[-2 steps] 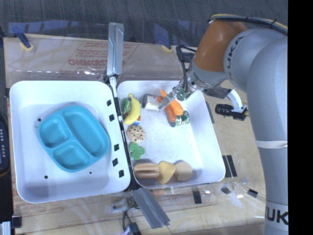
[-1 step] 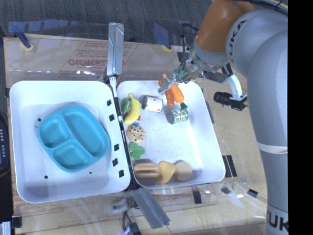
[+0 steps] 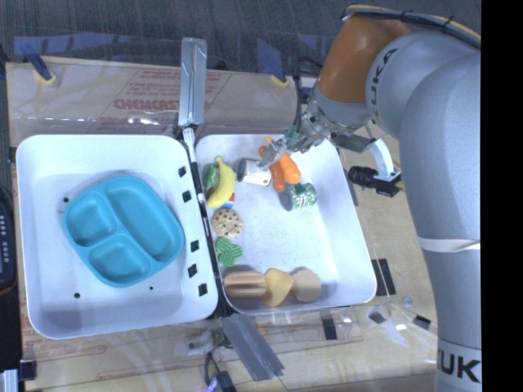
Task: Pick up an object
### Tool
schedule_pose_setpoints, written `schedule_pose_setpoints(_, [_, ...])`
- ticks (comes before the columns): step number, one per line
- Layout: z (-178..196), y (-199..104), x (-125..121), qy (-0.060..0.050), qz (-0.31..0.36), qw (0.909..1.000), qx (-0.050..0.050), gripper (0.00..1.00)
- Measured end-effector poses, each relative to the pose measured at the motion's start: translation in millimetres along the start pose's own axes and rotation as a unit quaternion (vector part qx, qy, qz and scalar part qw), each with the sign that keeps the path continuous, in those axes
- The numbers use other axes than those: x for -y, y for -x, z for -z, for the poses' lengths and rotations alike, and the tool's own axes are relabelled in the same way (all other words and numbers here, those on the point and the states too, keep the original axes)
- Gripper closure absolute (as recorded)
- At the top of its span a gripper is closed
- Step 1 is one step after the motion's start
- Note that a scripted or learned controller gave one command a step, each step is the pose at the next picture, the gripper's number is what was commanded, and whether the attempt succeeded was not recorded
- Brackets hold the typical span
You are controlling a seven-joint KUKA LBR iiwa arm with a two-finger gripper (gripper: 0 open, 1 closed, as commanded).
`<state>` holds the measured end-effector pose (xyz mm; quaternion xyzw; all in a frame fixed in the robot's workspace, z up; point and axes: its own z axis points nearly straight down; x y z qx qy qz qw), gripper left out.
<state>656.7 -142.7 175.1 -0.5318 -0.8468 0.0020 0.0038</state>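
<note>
My gripper (image 3: 276, 150) hangs low over the back of the right bin (image 3: 343, 243), reaching in from the right. Just below its tip lies an orange carrot-like toy (image 3: 287, 171), with a small green can (image 3: 301, 196) in front of it and a white-grey block (image 3: 254, 175) to its left. I cannot tell whether the gripper touches the carrot. Along the bin's left wall sit a yellow banana (image 3: 223, 184), a speckled cookie (image 3: 227, 221) and a green leafy piece (image 3: 230, 252).
A brown bread roll (image 3: 244, 283), a yellow wedge (image 3: 277, 286) and a tan round piece (image 3: 307, 284) line the right bin's front wall. The left bin (image 3: 41, 219) holds a blue divided plate (image 3: 122, 230). The grey arm (image 3: 425, 137) covers the right side.
</note>
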Motion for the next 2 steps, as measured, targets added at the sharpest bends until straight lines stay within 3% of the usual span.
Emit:
schedule_pose_setpoints(1, [13.5, -49.0, -24.3, 0.001, -0.044, 0.9990, 0.000, 1.00])
schedule_pose_setpoints(2, [12.7, -75.2, 10.9, 0.001, -0.080, 0.9968, 0.000, 1.00])
